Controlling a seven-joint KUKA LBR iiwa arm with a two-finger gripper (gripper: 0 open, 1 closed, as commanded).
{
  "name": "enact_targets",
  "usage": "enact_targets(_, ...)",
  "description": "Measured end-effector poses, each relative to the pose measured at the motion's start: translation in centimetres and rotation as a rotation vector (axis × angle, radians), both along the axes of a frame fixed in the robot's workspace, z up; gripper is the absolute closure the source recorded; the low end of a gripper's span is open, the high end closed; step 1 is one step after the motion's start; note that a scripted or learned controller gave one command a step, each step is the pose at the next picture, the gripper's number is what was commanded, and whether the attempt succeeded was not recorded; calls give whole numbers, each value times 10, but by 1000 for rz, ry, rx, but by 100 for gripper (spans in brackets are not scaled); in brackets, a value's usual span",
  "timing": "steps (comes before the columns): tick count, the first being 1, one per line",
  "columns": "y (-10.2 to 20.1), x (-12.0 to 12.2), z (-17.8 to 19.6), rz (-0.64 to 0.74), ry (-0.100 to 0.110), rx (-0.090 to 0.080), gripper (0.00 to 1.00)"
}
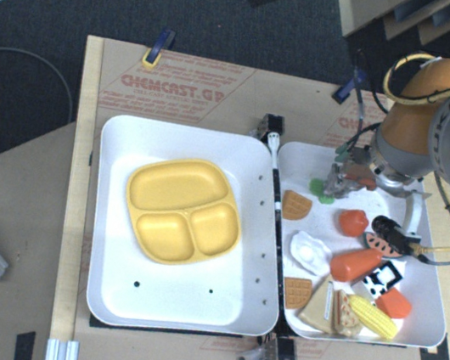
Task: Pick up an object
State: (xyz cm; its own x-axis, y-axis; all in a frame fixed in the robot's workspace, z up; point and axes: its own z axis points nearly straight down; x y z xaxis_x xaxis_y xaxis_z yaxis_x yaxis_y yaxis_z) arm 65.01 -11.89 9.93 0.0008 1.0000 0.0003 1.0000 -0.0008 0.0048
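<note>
Tool (pixel 338 184) low in far-left corner of right bin (pixel 436 300), over small green piece (pixel 319 186); can't tell its state. Piece looks light, rigid plastic, probably slippery; pinch across short sides.

We see two white bins side by side on a cardboard-covered bench. The left bin (pixel 105 274) holds a yellow divided plate (pixel 184 209). The right bin (pixel 433 319) is crowded with toy food: a round cookie (pixel 296 205), a red tomato (pixel 353 222), an orange carrot (pixel 355 262), a white fried egg (pixel 309 252), a corn cob (pixel 373 316) and a cracker (pixel 297 293). The gripper (pixel 338 184) is low over the far end of this bin, just beside a small green piece (pixel 319 186).
</note>
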Motion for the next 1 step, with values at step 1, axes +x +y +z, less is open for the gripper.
enact_targets(1, -6, 10, 52, 1, -3, -2, 100)
